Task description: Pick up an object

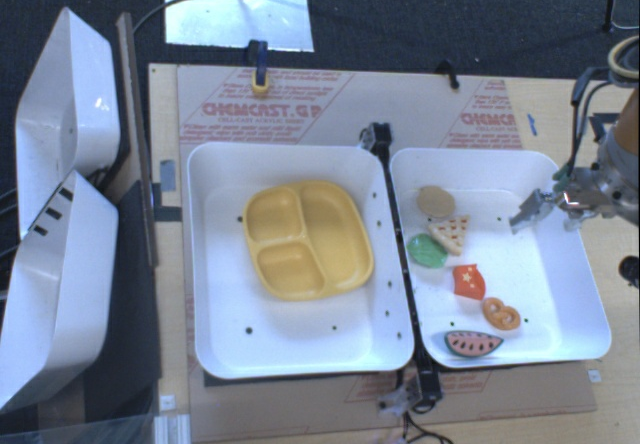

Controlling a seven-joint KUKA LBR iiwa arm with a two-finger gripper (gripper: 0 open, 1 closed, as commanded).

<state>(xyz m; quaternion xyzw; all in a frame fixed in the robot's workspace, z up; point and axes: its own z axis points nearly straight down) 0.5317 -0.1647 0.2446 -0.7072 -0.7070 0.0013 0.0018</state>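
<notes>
The right bin [575, 297] holds several toy food pieces. A round brown cookie [435, 200] lies at the back, with a cream wedge [452, 232] and a green piece [427, 251] just in front of it. Nearer the front are a red piece [469, 281], a pretzel [500, 314] and a watermelon slice [472, 343]. My gripper [523, 215] reaches in from the right over the bin's back right part, pointing left. It hangs to the right of the cookie and wedge, apart from them, and nothing shows in it.
The left bin [230, 332] carries a yellow divided plate [305, 237]. A black clamp strip [398, 262] runs between the two bins. White spare bins [60, 232] lean at the far left, off the bench.
</notes>
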